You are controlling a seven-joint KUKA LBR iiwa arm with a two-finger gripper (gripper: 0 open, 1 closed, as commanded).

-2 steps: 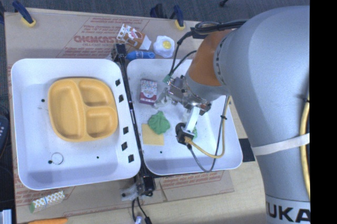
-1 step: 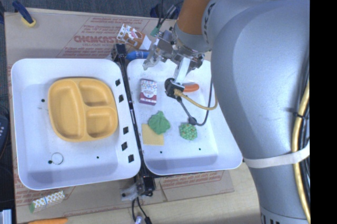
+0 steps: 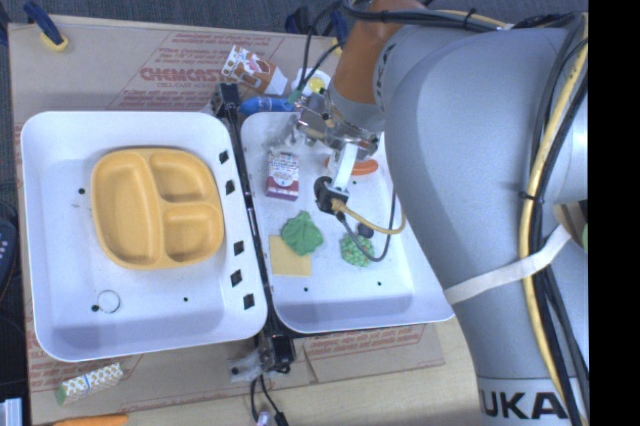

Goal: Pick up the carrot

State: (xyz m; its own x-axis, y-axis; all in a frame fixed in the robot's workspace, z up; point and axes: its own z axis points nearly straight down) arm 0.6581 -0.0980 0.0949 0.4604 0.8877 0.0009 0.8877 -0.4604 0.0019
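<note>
A small orange piece that looks like the carrot [image 3: 367, 168] lies in the right bin [image 3: 400, 299], toward its back right, partly hidden by the arm. My gripper [image 3: 314, 122] hangs low over the bin's back edge, just up and left of the carrot. Nothing shows clearly between its fingers.
In the right bin lie a red and white packet [image 3: 283, 174], a green leaf [image 3: 301, 233], a yellow slice [image 3: 290, 258] and a green floret [image 3: 355, 250]. The left bin [image 3: 50, 304] holds a yellow divided plate [image 3: 158, 206]. A small carton [image 3: 246, 67] sits behind the bins.
</note>
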